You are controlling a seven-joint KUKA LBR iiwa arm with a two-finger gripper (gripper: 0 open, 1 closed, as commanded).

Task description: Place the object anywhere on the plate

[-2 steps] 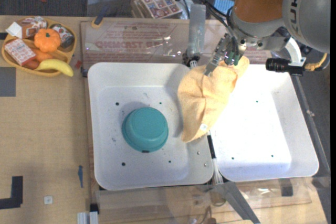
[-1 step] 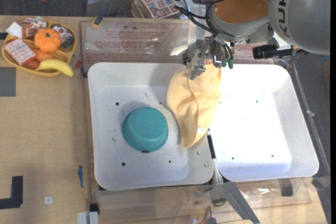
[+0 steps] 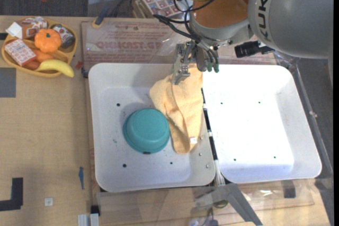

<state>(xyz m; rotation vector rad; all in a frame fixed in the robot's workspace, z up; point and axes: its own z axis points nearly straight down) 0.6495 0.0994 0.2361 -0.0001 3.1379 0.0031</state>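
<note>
A pale yellow cloth (image 3: 179, 106) lies crumpled along the right side of the left bin (image 3: 106, 166). Its upper corner is pulled up to my gripper (image 3: 180, 75), which is shut on that corner near the bin's back rim. The cloth's lower end rests on the bin floor. A round teal plate (image 3: 147, 130) sits in the middle of the left bin, and its right edge touches the cloth. The gripper is behind and to the right of the plate, well apart from it.
The right bin (image 3: 259, 129) adjoins the left one along a narrow seam. A yellow bowl of toy fruit (image 3: 39, 48) stands on the bench at the far left. Cables and boxes lie behind the bins, and the arm's body hangs over the back right.
</note>
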